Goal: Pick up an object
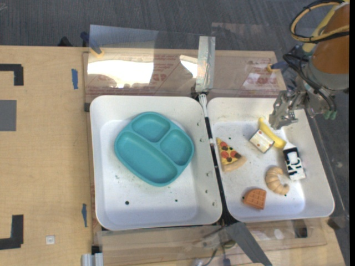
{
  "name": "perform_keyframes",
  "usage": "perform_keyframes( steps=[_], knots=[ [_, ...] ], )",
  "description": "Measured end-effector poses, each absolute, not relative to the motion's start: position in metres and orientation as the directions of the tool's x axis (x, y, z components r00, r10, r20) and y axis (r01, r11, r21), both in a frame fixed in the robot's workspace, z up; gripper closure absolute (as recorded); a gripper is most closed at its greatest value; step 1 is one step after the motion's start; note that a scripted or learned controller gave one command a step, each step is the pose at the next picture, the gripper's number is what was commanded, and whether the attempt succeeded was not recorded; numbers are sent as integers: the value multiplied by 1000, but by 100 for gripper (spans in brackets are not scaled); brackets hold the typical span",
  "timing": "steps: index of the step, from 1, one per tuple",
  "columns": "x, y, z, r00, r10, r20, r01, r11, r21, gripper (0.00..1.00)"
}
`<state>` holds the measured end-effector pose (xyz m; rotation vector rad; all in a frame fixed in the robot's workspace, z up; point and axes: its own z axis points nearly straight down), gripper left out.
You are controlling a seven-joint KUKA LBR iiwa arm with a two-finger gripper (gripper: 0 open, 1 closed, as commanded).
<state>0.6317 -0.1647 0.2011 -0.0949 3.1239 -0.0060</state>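
Note:
My gripper (283,118) hangs over the far part of the right bin (319,204), just above and behind a yellow banana (273,132). Its two metal fingers (275,117) stand apart, open, with nothing between them. A white block (260,142) leans against the banana. A pizza slice (229,154) lies near the bin's left wall. A black and white item (293,163) rests at the right, a croissant (277,180) below it, and a brown waffle (255,198) by the front.
The left bin (105,204) holds a teal divided plate (154,147). A clear plastic sheet (144,65) and a taped post (205,62) stand behind the bins. The divider between the bins (212,159) runs close to the pizza slice.

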Motion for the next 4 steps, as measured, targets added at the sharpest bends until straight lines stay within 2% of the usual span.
perform_keyframes(
  steps=[1, 2, 3, 4],
  knots=[
    [572, -225, 248, -973, -230, -9, -230, 973, -6, 100],
    [497, -225, 296, -969, -245, -9, -245, 969, -7, 100],
    [490, -223, 334, -1000, 18, -11, 18, 1000, -3, 100],
    [481, -222, 379, -859, 511, -10, 511, 859, 1, 100]
  ],
)
